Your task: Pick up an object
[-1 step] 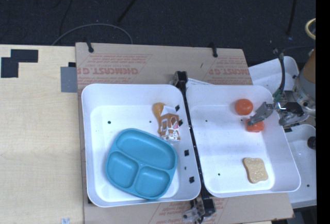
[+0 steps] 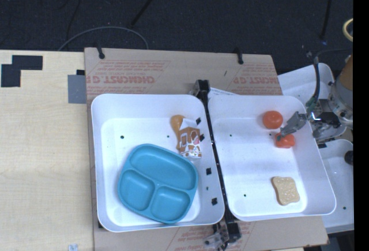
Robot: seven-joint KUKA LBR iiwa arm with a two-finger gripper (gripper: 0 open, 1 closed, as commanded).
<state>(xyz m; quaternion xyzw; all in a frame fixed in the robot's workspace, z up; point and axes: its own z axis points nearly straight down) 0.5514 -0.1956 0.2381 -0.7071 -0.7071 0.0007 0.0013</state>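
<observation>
Gripper [image 2: 286, 133] fingers reach into the right bin [image 2: 253, 209] from its right edge, tips touching a small red piece [image 2: 285, 141], grasp impossible to tell, below a red ball [image 2: 273, 119], with toast [image 2: 286, 190] nearer the front.

I counted two white bins — the left bin [image 2: 109, 128] and the right bin [image 2: 323, 186]. I saw one blue divided plate [image 2: 157, 182], two red pieces [image 2: 273, 119] [image 2: 285, 141], one toast slice [image 2: 286, 190], one patterned packet [image 2: 189, 143] — and one arm's gripper [image 2: 290, 127].

left bin [image 2: 106, 128]: blue tray [image 2: 157, 183], packet [image 2: 189, 142] | right bin [image 2: 253, 209]: tomato [image 2: 273, 119], cracker [image 2: 286, 190], jaws [image 2: 283, 135] near tomato
</observation>
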